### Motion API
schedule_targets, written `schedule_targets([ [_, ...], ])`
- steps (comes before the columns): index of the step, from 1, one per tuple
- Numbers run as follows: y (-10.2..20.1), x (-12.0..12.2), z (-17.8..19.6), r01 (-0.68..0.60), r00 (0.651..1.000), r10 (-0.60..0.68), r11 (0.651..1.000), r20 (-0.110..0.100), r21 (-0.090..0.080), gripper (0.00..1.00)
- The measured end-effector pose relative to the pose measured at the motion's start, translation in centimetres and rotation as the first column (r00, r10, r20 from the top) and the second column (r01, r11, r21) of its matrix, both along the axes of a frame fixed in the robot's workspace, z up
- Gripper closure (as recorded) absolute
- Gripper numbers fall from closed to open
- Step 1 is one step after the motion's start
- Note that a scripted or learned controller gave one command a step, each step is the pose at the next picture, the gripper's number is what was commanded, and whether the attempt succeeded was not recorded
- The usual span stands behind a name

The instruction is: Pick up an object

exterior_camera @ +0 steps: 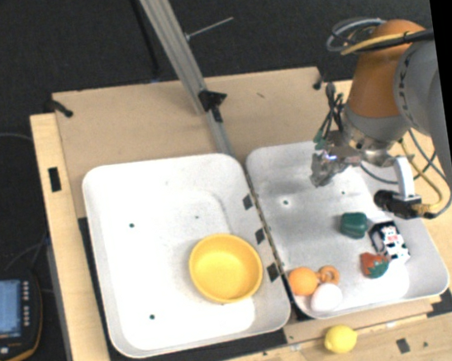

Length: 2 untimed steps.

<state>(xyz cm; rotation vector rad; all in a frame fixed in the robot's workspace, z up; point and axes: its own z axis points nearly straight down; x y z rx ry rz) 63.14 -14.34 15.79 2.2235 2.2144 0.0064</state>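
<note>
Evidently our pincer (322, 172) hangs over bare floor of the right white bin (296, 207); its spread we cannot tell. Candidate pickups, like the dark-green block (353, 223), cluster nearer the front.

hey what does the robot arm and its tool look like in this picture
The arm is thick and rounded, grey, with a broad orange band above the wrist. Thin dark cables loop along its side and over the top. The tool at its end is small, metallic grey and dark, much narrower than the arm.
</note>
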Motion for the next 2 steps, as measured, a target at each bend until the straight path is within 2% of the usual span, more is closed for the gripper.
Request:
schedule_targets([
  [2,0.1,0.1,8.4,-0.007,1.000,0.007,1.000,0.001,-0.001,1.00],
])
